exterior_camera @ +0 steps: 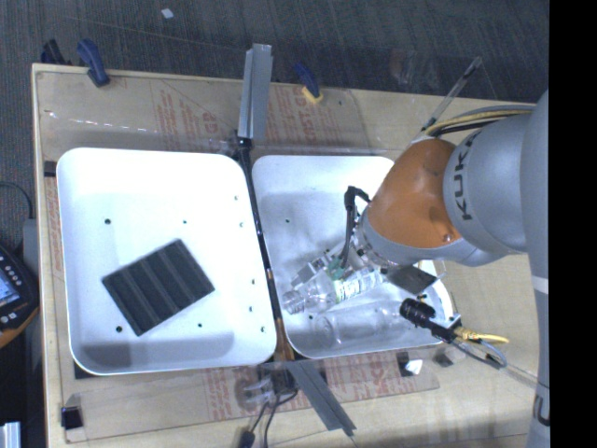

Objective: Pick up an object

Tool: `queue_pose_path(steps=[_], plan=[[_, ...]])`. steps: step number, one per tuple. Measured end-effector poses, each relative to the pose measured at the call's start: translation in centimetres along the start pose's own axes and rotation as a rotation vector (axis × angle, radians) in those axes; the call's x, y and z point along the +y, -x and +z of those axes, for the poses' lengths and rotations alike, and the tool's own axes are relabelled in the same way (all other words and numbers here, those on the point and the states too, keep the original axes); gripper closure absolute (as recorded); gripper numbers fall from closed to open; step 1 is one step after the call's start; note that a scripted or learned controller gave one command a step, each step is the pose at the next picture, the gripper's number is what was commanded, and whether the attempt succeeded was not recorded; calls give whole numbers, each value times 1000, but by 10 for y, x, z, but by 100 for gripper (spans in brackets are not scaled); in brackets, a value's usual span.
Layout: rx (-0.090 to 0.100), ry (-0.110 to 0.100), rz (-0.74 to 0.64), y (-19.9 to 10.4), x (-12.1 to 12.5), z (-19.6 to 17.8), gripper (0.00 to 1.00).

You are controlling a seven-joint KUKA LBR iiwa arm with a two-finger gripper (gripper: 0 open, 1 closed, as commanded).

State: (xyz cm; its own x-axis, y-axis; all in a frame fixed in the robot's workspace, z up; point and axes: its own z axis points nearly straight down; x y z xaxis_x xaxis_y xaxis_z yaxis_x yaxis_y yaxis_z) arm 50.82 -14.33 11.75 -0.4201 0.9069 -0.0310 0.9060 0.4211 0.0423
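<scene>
Reaching into the right-hand shallow white bin, my gripper hung over a clear crumpled plastic bottle lying on the bin floor. Nothing looked lifted; the grasp and raise remained. A dark ribbed rectangular pad sat untouched in the left-hand white bin.
</scene>
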Motion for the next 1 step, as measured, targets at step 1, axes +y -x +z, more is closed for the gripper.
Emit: queue_pose_path(steps=[1], plan=[[22, -38, -26, -10, 30, 14, 0]])
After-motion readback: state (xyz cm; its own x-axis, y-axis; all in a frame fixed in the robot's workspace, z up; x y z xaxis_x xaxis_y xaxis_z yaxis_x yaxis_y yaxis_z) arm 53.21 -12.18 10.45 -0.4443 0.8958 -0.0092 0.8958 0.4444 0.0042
